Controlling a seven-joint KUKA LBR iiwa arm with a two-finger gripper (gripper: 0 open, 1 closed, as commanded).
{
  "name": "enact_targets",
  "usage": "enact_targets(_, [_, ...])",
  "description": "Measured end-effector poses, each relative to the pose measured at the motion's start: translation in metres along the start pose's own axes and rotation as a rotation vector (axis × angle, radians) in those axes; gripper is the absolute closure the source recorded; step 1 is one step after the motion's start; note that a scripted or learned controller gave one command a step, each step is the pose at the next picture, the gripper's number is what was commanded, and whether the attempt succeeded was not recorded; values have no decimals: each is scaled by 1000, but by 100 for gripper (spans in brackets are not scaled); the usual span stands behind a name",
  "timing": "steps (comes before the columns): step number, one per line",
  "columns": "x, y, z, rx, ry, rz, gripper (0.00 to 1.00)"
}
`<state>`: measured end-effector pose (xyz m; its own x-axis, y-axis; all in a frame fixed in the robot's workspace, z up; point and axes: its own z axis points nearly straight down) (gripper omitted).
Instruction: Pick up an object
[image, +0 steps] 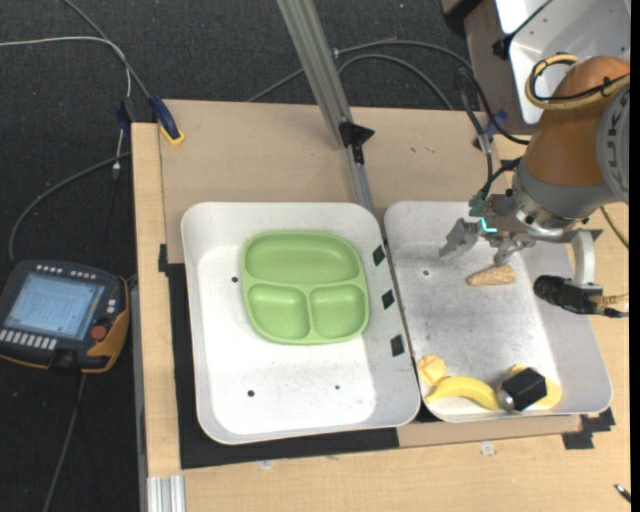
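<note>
Seeing gripper (483, 243) fingers spread, holding nothing, right-centre of frame over right bin (450, 330) | tan object (491, 276) lies just below it, contact unclear | banana (455, 387) lower right | green plate (304, 285) centre | we read no writing

Three loose things lie in the right bin (560, 345).

A small tan, bread-like piece (491, 276) lies flat near the bin's far middle, just under my gripper (482, 240). A yellow banana (458, 386) curves along the near rim, and a black block (524, 386) sits touching the banana's right end.
</note>
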<state>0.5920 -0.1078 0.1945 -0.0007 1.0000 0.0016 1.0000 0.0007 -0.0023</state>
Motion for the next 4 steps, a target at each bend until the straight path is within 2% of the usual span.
enact_targets(1, [0, 0, 0, -1, 0, 0, 0])
enact_targets(3, [7, -10, 106, 5, 1, 1, 0])
enact_targets(4, [8, -8, 92, -3, 0, 1, 100])
